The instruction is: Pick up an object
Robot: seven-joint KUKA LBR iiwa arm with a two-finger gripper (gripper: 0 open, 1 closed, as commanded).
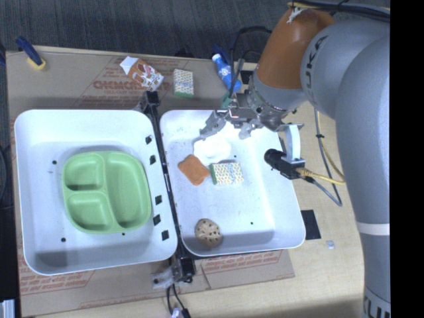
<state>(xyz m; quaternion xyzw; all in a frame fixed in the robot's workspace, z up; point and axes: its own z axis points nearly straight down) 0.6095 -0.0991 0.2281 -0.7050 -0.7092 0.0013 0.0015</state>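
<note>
- Reddish print on the cardboard (99,85) under the bins is sitting too blurred to read.
- The gripper (225,126) is hovering low over the right bin (278,211), above a white object (213,148); how it stands is hard to make out.
- An orange piece (193,169), a patterned block (226,173) and a cookie (207,232) are lying in that bin.

- Right bin (281,225): sponge (193,169), patterned block (226,173) and cookie (208,232) crowd its left; the right side lies open.
- Left bin (33,177): green tray (106,191) fills its middle.
</note>
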